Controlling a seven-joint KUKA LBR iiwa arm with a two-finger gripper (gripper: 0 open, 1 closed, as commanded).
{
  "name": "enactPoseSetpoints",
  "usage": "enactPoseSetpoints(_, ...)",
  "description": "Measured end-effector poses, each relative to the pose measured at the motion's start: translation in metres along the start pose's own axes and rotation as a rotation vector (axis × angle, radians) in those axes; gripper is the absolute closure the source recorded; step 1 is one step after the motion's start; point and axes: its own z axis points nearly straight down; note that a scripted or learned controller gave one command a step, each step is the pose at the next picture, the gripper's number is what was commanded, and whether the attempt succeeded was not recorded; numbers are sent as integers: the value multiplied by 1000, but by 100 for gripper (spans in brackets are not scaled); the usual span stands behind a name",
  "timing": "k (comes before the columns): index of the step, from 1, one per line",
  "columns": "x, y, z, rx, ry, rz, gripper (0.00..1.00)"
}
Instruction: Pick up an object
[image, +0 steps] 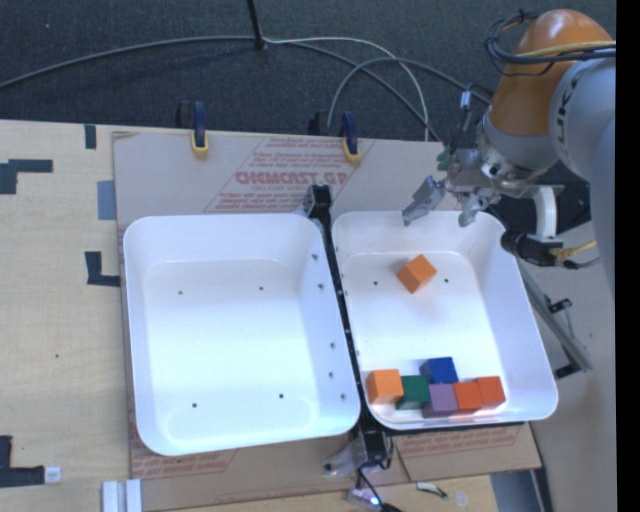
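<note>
An orange cube (417, 272) lies alone in the upper middle of the right bin (520, 300). Along that bin's near edge several blocks cluster: an orange one (384, 384), a green one (412, 391), a blue one (438, 370), a purple one (441, 399) and two more orange ones (479, 394). My gripper (442, 209) hangs above the far rim of the right bin, up and to the right of the lone orange cube. Its two fingers are spread apart with nothing between them.
The left bin (140, 300) sits beside the right one, with a black divider (335, 290) between them. Two blue-and-yellow clamps (199, 128) hold the cardboard sheet at the back. Cables arc over the dark floor behind the bench.
</note>
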Motion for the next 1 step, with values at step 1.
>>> enactPoseSetpoints(1,-31,-49,149,9,1,3,0)
